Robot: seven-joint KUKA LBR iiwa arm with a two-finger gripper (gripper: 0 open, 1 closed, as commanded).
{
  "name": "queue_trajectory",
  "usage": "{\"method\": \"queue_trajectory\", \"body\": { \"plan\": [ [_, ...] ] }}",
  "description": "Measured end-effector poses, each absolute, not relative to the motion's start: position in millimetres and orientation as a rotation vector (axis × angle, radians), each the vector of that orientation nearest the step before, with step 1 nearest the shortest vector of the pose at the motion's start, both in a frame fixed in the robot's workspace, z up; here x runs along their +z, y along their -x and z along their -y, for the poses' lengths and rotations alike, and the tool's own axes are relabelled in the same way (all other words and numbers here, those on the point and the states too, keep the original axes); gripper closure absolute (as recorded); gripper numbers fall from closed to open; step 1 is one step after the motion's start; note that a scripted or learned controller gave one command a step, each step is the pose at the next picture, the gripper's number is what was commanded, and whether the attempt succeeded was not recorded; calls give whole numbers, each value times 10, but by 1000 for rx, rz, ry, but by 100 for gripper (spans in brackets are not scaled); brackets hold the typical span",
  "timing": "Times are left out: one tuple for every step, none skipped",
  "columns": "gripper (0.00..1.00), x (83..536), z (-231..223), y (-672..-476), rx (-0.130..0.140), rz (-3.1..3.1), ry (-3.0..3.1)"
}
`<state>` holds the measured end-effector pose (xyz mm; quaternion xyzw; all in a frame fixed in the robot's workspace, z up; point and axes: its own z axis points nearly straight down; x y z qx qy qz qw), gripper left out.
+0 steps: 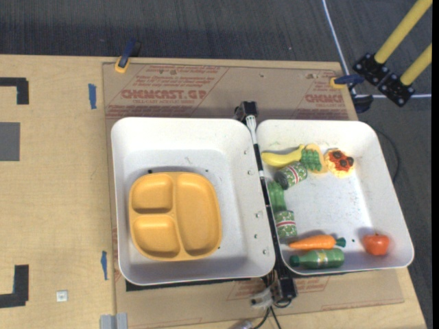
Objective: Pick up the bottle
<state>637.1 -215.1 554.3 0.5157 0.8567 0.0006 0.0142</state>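
The right white bin point(384, 184) holds the toy groceries. A green bottle point(316, 258) with a red-and-white label lies on its side near the bin's front wall. A second green bottle point(280, 208) lies lengthwise along the bin's left wall. A green can-like piece point(293, 175) rests tilted just behind that second bottle.
An orange carrot point(315, 242) lies just behind the front bottle, almost touching it. A red tomato point(376, 243) sits at front right; a banana point(280, 157), a green item point(312, 160) and an orange piece point(340, 160) line the back. The left bin point(130, 142) holds a yellow divided plate point(175, 214).
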Motion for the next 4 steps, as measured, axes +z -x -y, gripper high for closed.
{"method": "queue_trajectory", "body": {
  "plan": [
    [0,5541,2151,-6371,2,-2668,-1606],
    [100,5656,2147,-6378,2,-2662,-1601],
    [0,5655,2147,-6379,2,-2662,-1601],
    [0,5144,2233,-6500,-1,-1903,-2500]
  ]
}}
